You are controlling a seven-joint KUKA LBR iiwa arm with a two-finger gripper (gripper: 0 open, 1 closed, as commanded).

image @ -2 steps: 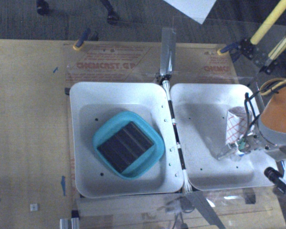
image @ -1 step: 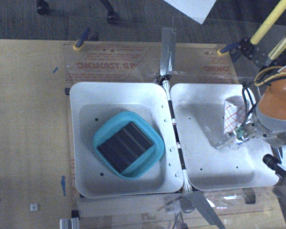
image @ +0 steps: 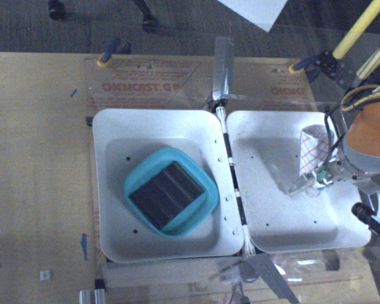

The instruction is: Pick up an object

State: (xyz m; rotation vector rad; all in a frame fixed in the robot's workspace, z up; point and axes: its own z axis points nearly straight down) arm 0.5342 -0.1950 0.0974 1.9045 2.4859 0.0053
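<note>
The right bin (image: 285, 227) is the landmark. At its right rim the arm (image: 366, 132) reaches in, its gripper (image: 321, 175) low over the floor — whether it is spread or closed, I cannot tell. Just beyond the gripper, touching or nearly so, lies a red-and-white patterned paper cup (image: 311, 149). Left of that bin, the neighbouring bin (image: 107, 138) holds a blue dish (image: 206, 198) bearing a dark ridged block (image: 164, 195).

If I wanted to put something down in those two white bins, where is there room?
Most room: right bin, its floor left of and in front of the paper cup. The left bin is crowded by the blue dish; bare strips run along its walls.
</note>
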